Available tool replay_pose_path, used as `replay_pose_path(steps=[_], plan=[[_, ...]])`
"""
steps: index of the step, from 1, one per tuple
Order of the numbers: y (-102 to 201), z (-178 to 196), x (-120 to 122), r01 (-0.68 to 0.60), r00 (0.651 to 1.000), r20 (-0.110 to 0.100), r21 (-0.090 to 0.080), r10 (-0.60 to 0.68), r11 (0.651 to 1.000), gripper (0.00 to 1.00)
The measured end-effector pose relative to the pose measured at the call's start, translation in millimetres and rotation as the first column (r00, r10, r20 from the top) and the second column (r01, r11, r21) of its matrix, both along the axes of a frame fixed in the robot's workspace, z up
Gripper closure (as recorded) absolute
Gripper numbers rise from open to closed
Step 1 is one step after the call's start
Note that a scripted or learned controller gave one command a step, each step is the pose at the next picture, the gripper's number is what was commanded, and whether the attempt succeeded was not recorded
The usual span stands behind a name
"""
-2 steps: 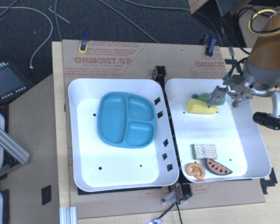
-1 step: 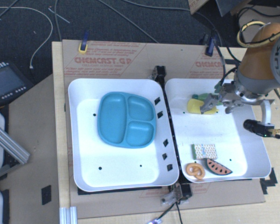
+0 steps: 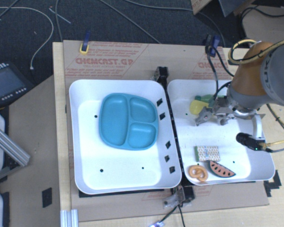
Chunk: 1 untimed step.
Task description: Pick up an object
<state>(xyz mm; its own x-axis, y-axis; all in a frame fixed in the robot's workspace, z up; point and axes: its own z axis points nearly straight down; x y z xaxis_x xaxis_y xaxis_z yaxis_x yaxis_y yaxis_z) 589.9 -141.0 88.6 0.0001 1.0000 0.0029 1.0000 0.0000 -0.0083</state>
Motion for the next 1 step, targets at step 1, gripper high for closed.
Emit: replay_pose_path(steps=[1], plan=[[-0.3, 15.6, 2.7, 0.0, 1.0, 0.009, -0.002, 0.0, 1.0, 1.0]])
